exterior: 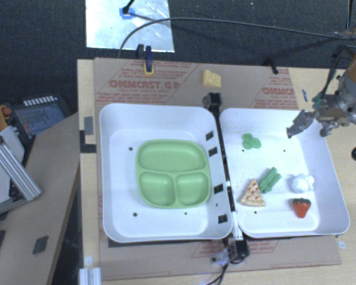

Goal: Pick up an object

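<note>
— Worktop [65, 159] condition? 
— Light wood, bearing a brown printed cardboard sheet [166, 82]. Two white bins sit on the sheet, touching: left bin [115, 123] at 9 o'clock, right bin [326, 171] at 3 o'clock.
— Anything loose?
— A yellow block [212, 78] at 12 o'clock, directly on the cardboard.

Bright, even overhead light. Glare on shiny silver foil sheet [129, 15] above glossy shallow white plastic bins [160, 120]. Shadows soft, faint beneath bin rims. Slight overall softness; right of bins, edge possibly blurred.

Dark carpet [35, 34] around wooden bench [83, 159]
</note>
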Motion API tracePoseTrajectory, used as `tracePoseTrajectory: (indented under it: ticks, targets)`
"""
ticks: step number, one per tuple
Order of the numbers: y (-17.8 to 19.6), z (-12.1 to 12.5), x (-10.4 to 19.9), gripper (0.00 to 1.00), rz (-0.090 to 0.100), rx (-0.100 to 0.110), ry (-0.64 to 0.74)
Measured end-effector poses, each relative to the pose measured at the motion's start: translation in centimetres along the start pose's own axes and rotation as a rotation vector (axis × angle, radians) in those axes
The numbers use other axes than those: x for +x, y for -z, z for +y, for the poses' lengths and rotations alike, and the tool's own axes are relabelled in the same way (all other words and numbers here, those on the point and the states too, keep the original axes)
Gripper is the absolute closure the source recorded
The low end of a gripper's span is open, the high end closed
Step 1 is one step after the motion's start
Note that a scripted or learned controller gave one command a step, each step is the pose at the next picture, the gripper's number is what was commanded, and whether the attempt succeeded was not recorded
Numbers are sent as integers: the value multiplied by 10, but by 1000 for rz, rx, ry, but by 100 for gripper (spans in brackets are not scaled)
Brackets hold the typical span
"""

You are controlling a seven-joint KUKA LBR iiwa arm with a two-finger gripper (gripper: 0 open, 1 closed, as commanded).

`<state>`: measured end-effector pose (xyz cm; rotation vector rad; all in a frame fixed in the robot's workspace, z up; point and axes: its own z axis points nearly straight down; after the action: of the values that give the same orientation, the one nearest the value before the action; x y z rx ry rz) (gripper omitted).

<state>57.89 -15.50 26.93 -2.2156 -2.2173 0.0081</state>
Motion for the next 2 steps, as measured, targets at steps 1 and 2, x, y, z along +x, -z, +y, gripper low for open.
tracePoseTrajectory:
  ticks: [1, 2]
  targets:
    - [6, 2, 0, 0, -2, -10, 2]
    - [-39, 8, -5, 0, -2, -8, 0]
